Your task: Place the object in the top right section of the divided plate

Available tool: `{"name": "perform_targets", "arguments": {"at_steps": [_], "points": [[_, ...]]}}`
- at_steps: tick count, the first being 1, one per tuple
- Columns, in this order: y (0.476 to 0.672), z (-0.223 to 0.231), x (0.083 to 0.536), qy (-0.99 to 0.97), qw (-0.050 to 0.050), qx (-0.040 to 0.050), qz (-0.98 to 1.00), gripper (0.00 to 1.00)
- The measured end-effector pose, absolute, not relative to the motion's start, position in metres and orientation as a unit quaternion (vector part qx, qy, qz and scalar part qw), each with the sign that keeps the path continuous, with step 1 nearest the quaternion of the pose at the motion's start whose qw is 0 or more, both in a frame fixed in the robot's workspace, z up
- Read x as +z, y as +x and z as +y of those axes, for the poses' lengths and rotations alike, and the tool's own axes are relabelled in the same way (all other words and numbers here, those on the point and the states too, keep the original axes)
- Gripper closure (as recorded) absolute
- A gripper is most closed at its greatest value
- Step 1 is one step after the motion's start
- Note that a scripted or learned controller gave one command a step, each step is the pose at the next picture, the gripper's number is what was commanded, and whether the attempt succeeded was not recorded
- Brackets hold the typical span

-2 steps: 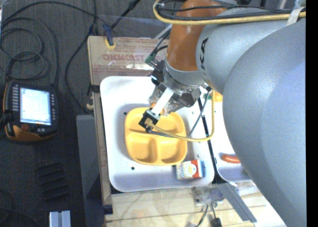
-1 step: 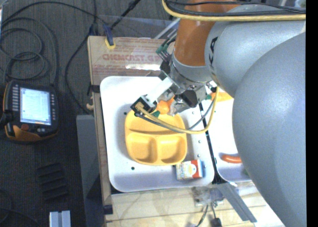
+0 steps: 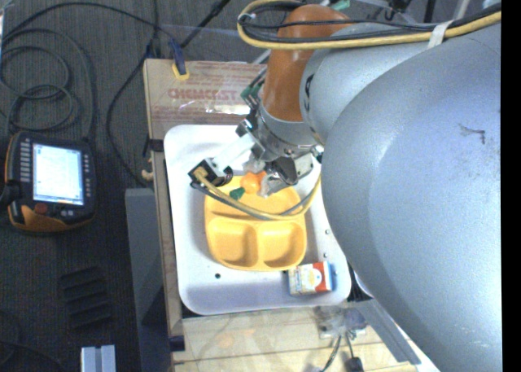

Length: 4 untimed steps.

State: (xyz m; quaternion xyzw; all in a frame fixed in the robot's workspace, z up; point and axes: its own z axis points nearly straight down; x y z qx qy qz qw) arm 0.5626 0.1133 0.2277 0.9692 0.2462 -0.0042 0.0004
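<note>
A yellow divided plate (image 3: 254, 240) lies in the white bin (image 3: 191, 285), with two sections showing toward the front. My gripper (image 3: 264, 173) hangs low over the plate's far edge, under the orange wrist band. A small orange object (image 3: 253, 184) with a green bit (image 3: 236, 194) beside it shows right at the gripper's tip, above the plate's far part. The gripper body and a looping cable hide the far sections of the plate, so I cannot tell whether the orange object rests on the plate or is held.
A small orange-and-white carton (image 3: 312, 279) lies in the bin's front right corner, just off the plate. The arm's grey bulk covers the view's right half. A cardboard board (image 3: 203, 89) lies behind the bin. A teach pendant (image 3: 50, 179) sits far left.
</note>
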Motion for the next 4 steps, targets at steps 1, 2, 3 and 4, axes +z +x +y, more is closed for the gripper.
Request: {"name": "perform_targets", "arguments": {"at_steps": [1,2,3,4], "points": [[0.552,0.121,0.324,0.978,0.001,-0.003,0.207,1.0],[0.563,0.056,0.315,0.995,0.001,-0.0033,0.1,1.0],[0.574,0.092,0.199,0.995,0.001,-0.0044,0.1,1.0],[0.503,0.111,0.242,0.985,0.002,-0.0036,0.172,1.0]]}}
